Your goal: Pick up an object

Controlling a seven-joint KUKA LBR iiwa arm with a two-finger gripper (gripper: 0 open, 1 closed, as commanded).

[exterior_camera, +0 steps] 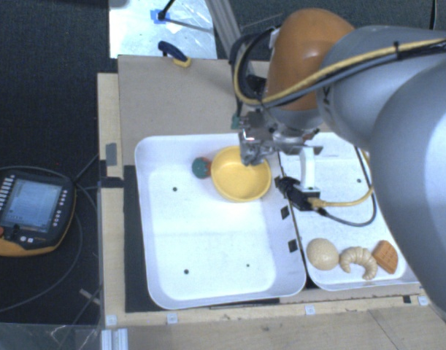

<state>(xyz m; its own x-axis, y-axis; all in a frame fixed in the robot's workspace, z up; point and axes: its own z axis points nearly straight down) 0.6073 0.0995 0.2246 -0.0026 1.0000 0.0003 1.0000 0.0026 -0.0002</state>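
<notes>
A yellow bowl (239,176) sits in the left bin (208,268) near its back right corner. A small dark green ball (201,168) lies just left of the bowl. My gripper (250,156) hangs over the bowl's back rim, close to or touching it. In the right bin (339,173) a pale round bun (323,254), a croissant (359,260) and an orange waffle-like piece (387,256) lie along the front edge.
The arm's grey body and orange band (303,49) cover the right bin's back part. A yellow cable (347,203) loops over the right bin. A teach pendant (29,210) lies on the floor at left. Brown cardboard (179,100) lies behind the bins.
</notes>
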